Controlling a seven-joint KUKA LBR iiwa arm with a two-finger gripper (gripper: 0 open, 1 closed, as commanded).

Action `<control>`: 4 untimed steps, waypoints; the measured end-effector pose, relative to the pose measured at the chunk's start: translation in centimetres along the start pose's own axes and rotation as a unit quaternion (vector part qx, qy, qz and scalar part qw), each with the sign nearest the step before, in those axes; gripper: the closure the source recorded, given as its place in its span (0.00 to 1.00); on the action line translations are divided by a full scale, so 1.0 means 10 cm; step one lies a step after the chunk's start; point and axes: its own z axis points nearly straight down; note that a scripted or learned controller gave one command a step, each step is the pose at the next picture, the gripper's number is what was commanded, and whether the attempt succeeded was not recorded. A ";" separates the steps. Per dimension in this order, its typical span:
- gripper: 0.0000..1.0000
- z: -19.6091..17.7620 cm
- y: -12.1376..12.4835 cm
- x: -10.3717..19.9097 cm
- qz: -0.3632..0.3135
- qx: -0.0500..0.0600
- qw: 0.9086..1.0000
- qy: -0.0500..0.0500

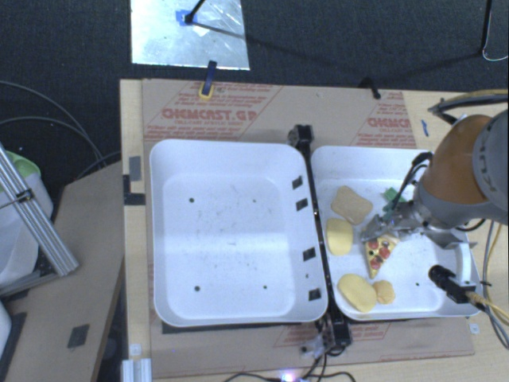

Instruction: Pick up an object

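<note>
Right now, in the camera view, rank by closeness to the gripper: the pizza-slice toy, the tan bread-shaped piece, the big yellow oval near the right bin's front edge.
From the gripper:
1. Pizza-slice toy, just below it.
2. Tan bread-shaped piece, up-left.
3. Big yellow oval, front edge.

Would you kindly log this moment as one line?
gripper low in right bin | by pizza slice | no visible hold | yellow pieces near divider | left bin

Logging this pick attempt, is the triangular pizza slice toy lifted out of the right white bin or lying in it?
Lying in it: the triangular pizza slice toy rests flat on the right white bin floor, beside the gripper.
</note>
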 end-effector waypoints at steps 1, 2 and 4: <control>1.00 -0.94 -0.25 0.65 -0.003 -0.002 1.000 0.001; 1.00 -2.50 -0.48 1.57 -0.006 -0.008 1.000 0.003; 1.00 -3.31 -0.49 2.35 -0.003 -0.001 1.000 0.002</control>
